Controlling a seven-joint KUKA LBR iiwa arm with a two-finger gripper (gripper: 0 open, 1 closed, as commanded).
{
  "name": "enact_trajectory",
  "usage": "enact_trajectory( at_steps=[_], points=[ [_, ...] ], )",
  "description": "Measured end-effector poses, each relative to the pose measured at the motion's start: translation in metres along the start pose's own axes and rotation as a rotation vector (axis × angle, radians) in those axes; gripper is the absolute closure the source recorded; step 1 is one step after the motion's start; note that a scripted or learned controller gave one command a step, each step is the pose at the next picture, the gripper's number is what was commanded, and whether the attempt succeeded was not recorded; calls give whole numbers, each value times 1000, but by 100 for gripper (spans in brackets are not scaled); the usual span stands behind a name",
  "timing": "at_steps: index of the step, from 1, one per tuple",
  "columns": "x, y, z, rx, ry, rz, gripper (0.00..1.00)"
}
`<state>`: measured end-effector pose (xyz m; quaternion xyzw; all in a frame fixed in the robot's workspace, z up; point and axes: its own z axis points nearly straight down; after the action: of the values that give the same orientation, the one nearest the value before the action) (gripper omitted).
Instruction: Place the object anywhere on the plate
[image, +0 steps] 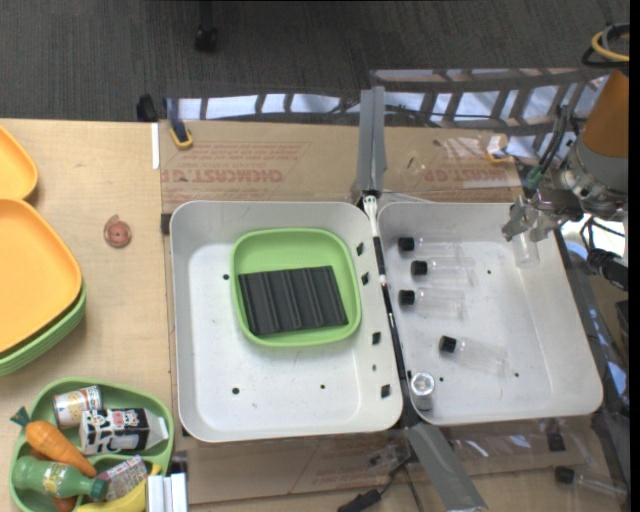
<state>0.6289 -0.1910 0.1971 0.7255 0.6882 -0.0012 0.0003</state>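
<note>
Nearest, at the bench's left front corner: round green bowl (40, 405) heaped with toy food, a carrot and small cans among it. Just past the front rim of the right white bin (560, 400), near the seam between the bins: small silver-capped clear vial (422, 385). Further in, on that bin's floor: four black-capped clear vials, lying flat, one near the front (450, 345), three in a loose column beside the left wall (407, 297) (419, 267) (405, 243). In the left white bin (200, 400), toward its back: square green plate (295, 250), with a dark grey ribbed rectangular slab (295, 300) lying flat on it. Off to the left: stacked orange plastic plates (30, 270). Over the right bin's far right corner: two-finger gripper (525, 228), well apart from plate and vials; wide or narrow cannot be told, nothing seen held.
</note>
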Motion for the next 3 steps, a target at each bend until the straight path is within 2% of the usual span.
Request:
enact_trajectory(
  at_steps=[1, 2, 3],
  points=[
    [0, 0, 0, 0, 0, 0, 0],
    [11, -12, -42, -1, 0, 196, 0],
    [6, 16, -70, 1, 0, 523, 0]
  ],
)
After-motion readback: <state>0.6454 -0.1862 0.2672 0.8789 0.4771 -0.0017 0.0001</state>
